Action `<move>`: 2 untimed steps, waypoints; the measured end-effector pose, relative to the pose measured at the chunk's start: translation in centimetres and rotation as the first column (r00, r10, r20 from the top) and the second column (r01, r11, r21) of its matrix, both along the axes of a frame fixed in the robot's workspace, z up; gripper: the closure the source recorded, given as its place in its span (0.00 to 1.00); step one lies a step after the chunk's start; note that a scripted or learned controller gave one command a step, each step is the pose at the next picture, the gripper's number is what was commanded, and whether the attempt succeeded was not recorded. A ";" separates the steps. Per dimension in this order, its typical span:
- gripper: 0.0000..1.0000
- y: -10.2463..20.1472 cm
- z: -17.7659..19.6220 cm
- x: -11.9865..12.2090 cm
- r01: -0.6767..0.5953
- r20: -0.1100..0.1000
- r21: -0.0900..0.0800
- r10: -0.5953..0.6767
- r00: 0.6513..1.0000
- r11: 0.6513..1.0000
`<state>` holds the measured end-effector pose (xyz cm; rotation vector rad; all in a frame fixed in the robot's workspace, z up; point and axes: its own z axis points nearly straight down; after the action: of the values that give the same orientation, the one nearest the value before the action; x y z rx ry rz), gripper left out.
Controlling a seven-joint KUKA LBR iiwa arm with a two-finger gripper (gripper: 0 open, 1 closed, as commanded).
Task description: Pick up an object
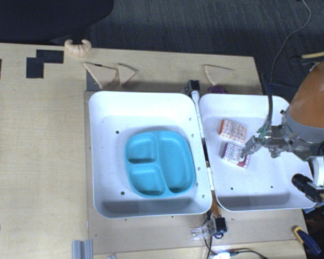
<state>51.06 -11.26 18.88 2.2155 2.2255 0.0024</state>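
Blue divided plate [160,163] fills left bin [105,117], apart from tool [248,149]

Bench [38,161] with 2 white bins [105,198]

The arm [313,107] is cut off by the right frame edge. The gripper [252,144] is small and blurred, its tip overlapping the lower packet [233,154]; contact cannot be confirmed. Print on both packets is illegible. The right bin [248,201] has its right rim hidden beneath the arm.
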 end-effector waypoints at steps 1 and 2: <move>0.00 0.5 -9.1 4.1 0.002 0.011 -0.001 -0.002 1.000 1.000; 1.00 0.5 -7.9 4.3 0.003 0.017 -0.003 -0.003 1.000 1.000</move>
<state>55.37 -10.79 10.98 2.2081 2.2125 0.0176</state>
